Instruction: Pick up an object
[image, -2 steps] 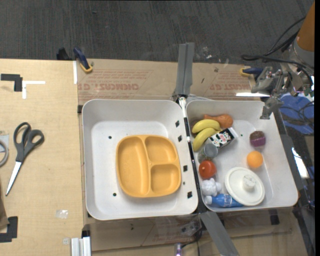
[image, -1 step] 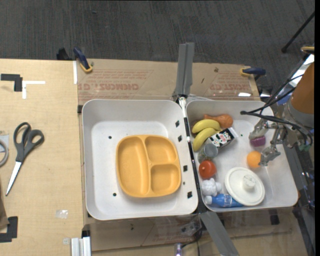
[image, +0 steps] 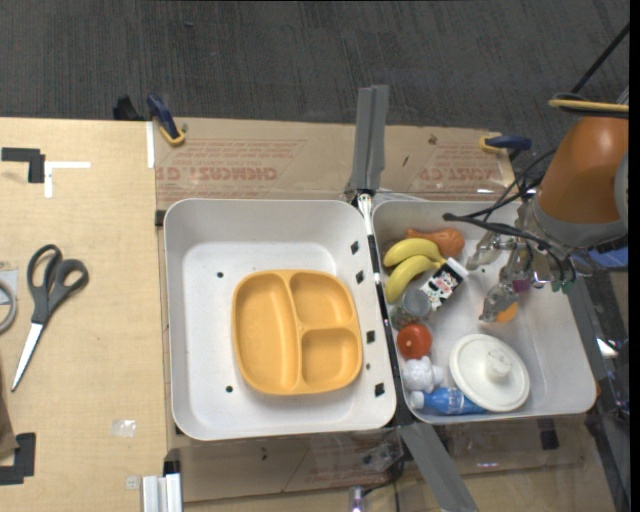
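Gripper (image: 508, 292) is hanging at right of frame over the right bin (image: 570, 395); its grip state cannot be told. An orange piece (image: 507, 313) is lying just beneath.

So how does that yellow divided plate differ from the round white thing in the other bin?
The yellow divided plate is squarish with rounded corners and three compartments; the round white lid is a plain disc with a knob on top. The plate looks clearly larger. The plate lies by itself in the left bin; the lid sits crowded among toys in the right bin. Both lie flat.
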